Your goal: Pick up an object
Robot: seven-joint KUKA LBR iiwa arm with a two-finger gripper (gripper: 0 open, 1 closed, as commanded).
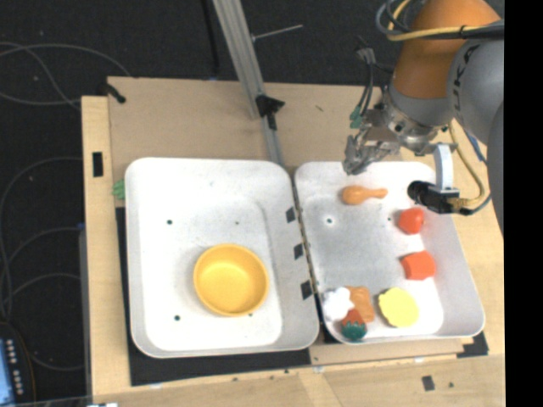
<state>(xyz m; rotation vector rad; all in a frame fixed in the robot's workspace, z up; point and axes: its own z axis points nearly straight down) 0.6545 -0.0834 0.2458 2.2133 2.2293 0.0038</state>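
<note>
Camera view: my end effector (357, 161), finger spacing indiscernible, hangs above the right bin (339, 253) just beside the orange drumstick toy (363, 195); I should centre over it before descending.

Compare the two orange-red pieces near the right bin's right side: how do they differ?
The upper red piece looks rounded and redder; the lower orange block looks squarer and more orange. The upper red piece lies nearer the gripper; the lower orange block lies nearer the yellow disc. Both rest loose on the right bin, similar in size.
</note>
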